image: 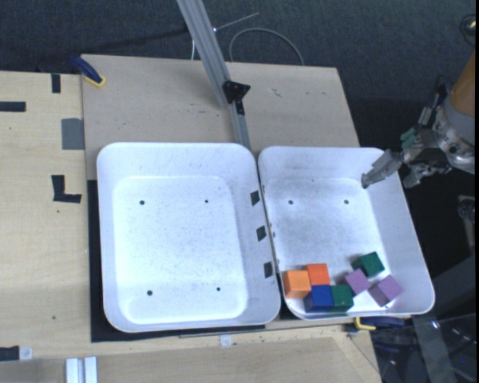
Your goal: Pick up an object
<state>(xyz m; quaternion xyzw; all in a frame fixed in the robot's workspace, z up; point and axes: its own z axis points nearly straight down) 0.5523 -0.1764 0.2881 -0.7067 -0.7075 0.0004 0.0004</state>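
Dark carpet all round, and a pale tabletop (184, 94) carrying two shallow white bins side by side. The left bin (112, 166) has only bare speckled floor to offer. The action is in the right bin (383, 214), where the blocks huddle at the near edge: an orange pair (306, 278), a blue one (321, 297) just in front of them, a green one (342, 296) touching the blue, a purple one (357, 281) beside that, another green (370, 263) a little farther back, and a second purple (385, 290) out by the near right corner.

The arm comes in from the right, and the pincer (391, 166) hangs at the bin's far right rim, well apart from the blocks. It carries nothing. Whether it is released or clenched I cannot tell; from here it reads as one grey tip.

So this is the approach stage, and target choice matters most. The orange, blue and green knot is packed tight, and a descent there looks likely to land on a neighbour or shove the group aside. The far green block or the corner purple seem the better bets, with free space on at least two sides. The corner purple sits close to the wall, which may crowd one side of the grip. My pick would be the far green: travel toward the near end, centre over it, line up with its free faces, drop straight.
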